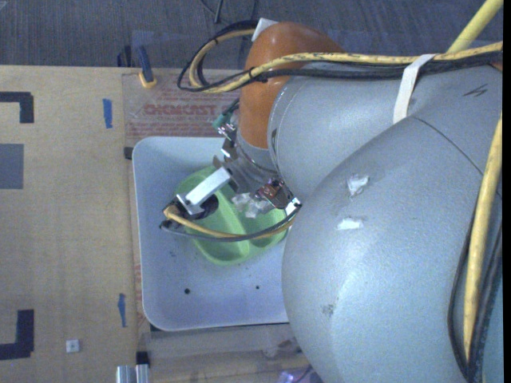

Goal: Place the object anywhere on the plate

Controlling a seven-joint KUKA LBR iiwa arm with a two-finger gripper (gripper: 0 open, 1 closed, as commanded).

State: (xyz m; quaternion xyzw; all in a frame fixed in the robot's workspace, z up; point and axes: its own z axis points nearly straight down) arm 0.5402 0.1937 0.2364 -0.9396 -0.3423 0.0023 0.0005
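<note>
The arm point(375, 174) hangs over the green plate point(227, 242) in the white bin point(160, 278) — jaws' state can't be told

You can see the tan tabletop point(64, 214) filling the frame's left, marked with black tape corners point(20, 106) and blue tape strips point(107, 113). A white bin point(160, 286) sits centre-frame; dark floor point(96, 14) runs along the top.

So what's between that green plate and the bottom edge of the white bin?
In the camera view, just bare white bin floor, marked by two small dark specks, lies between the green plate and the bin's near edge.
</note>
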